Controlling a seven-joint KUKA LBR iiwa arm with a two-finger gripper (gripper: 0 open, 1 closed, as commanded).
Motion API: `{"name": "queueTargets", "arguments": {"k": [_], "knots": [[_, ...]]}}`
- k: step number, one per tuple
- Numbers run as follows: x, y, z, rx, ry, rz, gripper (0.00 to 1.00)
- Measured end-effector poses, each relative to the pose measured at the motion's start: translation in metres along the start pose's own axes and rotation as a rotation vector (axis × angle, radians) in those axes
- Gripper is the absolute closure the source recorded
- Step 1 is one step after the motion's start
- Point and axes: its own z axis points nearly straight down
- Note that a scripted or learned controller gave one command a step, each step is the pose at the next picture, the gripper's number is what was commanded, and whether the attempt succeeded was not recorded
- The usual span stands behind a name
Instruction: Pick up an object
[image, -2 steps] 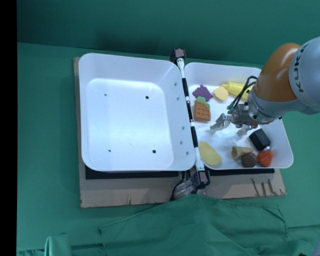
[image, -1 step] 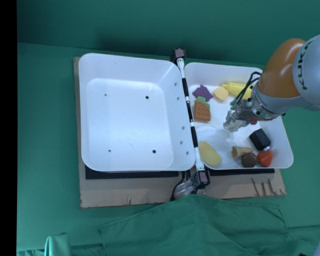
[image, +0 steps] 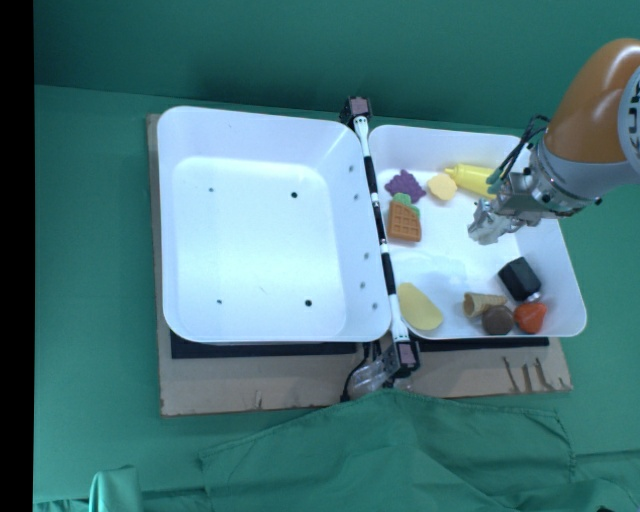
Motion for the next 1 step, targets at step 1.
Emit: {"name": "queueTargets", "arguments": {"k": [1], "knots": [[0.0018, -0.0033, -0.0642, -0.002, 0.000, -0.001, 1.00]]}}
